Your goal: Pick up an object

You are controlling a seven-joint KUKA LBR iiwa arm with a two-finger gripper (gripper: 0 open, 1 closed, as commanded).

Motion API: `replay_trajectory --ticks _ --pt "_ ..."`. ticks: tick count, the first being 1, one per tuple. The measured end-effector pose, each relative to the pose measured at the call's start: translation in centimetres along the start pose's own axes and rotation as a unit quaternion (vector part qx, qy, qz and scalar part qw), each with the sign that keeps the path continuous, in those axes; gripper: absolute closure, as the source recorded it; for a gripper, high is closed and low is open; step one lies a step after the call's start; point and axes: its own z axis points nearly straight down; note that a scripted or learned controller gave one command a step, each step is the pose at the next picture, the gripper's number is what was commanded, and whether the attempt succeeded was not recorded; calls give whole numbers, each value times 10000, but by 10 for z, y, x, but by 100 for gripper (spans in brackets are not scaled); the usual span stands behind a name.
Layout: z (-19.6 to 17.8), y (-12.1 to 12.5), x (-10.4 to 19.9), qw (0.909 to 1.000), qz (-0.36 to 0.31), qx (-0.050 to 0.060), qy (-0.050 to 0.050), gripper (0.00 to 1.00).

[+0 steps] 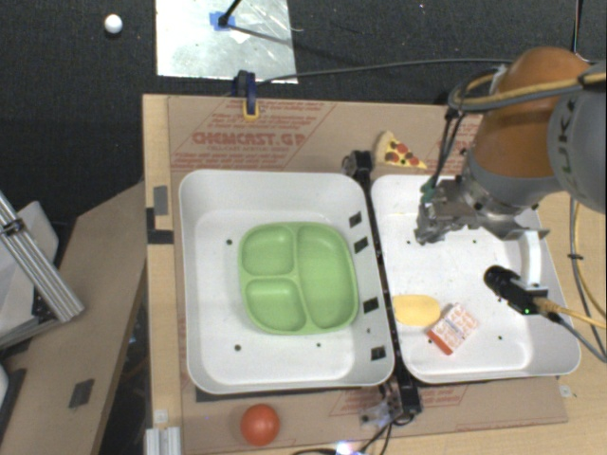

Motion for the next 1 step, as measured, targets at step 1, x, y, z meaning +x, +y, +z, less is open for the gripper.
replay_trajectory --ticks 1 --pt "14 9 47 10000 3 11 -1 100"
